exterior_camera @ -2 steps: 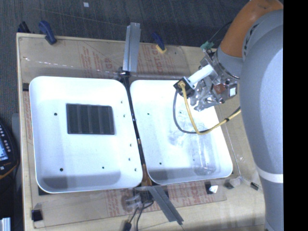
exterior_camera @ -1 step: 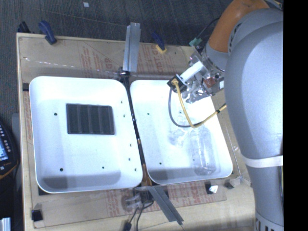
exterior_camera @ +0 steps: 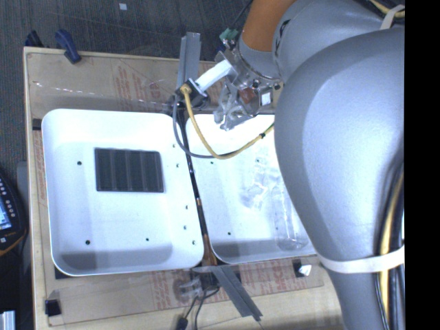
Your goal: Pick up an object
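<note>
Clear bottle point(exterior_camera: 285, 218) in rt bin point(exterior_camera: 227, 205).

Robotics lab, plywood bench point(exterior_camera: 103, 74), two white bins point(exterior_camera: 62, 184), clamps point(exterior_camera: 67, 47), cabling point(exterior_camera: 206, 150)

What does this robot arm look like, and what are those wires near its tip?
The arm is bulky, rounded and smooth grey, with an orange band above the wrist. At its tip sits a small metallic gripper, cluttered with fittings. A yellow cable and a black cable loop from it, beside a white cylindrical part.
</note>
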You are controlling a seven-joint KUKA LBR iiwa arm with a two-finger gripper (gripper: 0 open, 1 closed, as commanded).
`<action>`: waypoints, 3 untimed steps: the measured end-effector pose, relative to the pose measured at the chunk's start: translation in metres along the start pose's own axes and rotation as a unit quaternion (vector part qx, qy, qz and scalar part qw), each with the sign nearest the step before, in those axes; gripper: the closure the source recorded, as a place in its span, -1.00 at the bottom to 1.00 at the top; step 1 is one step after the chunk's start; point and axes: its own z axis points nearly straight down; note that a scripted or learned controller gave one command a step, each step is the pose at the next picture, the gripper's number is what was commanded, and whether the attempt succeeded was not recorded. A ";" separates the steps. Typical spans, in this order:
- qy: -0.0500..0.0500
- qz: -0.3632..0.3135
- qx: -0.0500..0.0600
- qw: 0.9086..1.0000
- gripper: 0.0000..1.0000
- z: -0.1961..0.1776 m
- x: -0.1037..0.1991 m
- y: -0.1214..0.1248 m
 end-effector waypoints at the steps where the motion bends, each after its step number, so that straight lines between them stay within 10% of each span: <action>1: 0.001 -0.069 -0.001 0.998 1.00 -0.110 -0.024 0.039; 3: 0.001 0.074 -0.001 0.997 1.00 -0.087 -0.107 0.050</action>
